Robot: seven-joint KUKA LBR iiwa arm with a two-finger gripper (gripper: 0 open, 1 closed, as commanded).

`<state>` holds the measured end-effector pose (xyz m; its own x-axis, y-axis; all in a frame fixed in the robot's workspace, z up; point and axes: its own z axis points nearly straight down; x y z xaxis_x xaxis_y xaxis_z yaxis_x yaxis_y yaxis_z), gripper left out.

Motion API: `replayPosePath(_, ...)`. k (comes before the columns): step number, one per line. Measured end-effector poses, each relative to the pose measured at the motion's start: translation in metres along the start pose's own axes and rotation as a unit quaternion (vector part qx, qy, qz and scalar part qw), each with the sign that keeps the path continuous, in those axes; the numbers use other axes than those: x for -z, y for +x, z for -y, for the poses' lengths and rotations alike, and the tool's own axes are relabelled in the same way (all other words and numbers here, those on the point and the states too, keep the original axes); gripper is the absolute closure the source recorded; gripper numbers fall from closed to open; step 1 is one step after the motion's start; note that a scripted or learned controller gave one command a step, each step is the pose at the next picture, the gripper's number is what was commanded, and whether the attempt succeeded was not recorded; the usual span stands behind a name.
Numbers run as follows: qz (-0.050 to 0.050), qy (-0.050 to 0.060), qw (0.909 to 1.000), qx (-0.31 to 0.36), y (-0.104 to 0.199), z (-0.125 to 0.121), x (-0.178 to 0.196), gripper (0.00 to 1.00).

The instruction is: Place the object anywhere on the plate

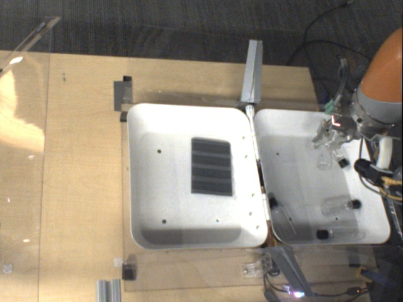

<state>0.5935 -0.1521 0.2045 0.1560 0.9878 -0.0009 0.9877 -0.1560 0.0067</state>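
Hovering over the right bin (378,231), the jaws (329,134) sit near its upper edge; I cannot tell their state. A dark ribbed plate (211,167) lies mid left bin (145,187). Small clear objects (340,205) rest in the right bin. Placement looks not yet done.

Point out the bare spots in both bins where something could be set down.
Left bin: bare white floor rings the dark ridged plate, widest on its left. Right bin: the near-left middle is open; small clear pieces lie along the front and right, and the end effector crowds the far-right corner.
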Motion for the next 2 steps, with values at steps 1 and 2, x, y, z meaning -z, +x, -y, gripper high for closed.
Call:
replayPosePath(1, -0.001, 0.002, 0.9996, -0.029, 0.109, -0.060, -0.020, 1.00)
replayPosePath(2, -0.001, 0.000, 0.9949, 0.101, 0.150, -0.054, -0.009, 1.00)
